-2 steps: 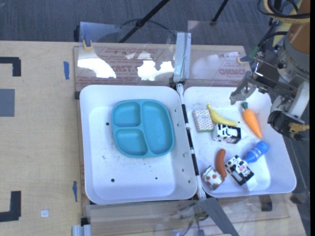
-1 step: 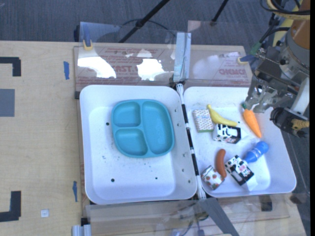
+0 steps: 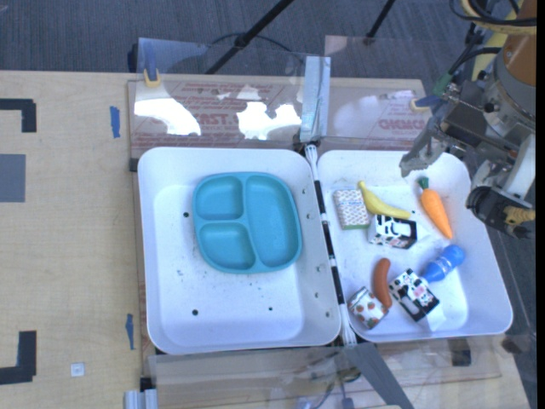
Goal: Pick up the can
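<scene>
In the right bin, can, carrot, banana

The left shallow white bin holds a blue plastic plate with three compartments. The right white bin holds a yellow banana, an orange carrot, a blue bottle, a small patterned can, a brown sausage, and two black-and-white cartons. The grey gripper hangs over the far edge of this bin.
</scene>
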### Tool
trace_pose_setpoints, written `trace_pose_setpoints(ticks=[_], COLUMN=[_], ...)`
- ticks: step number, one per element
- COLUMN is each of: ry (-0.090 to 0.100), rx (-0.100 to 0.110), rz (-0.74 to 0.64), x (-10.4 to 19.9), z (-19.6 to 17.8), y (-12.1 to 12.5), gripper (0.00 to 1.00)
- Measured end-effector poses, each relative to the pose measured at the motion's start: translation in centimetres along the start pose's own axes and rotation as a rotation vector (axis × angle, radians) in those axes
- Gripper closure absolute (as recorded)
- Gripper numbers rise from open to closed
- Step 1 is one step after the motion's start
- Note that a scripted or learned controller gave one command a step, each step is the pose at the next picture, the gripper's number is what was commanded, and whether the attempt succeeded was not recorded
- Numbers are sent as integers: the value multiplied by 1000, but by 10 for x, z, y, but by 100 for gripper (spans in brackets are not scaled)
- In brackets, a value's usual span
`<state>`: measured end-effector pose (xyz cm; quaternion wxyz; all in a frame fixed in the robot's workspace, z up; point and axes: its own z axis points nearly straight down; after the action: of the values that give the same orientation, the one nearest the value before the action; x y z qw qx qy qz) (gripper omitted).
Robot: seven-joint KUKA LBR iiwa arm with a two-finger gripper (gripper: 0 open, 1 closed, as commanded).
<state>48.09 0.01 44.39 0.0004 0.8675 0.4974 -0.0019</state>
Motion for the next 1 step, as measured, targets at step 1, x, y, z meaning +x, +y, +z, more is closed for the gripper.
trace_pose_setpoints(ticks=[1], ry=[-1], rx=[-2], rz=[-4], x=[1], z=[-10], y=[1], gripper=[100])
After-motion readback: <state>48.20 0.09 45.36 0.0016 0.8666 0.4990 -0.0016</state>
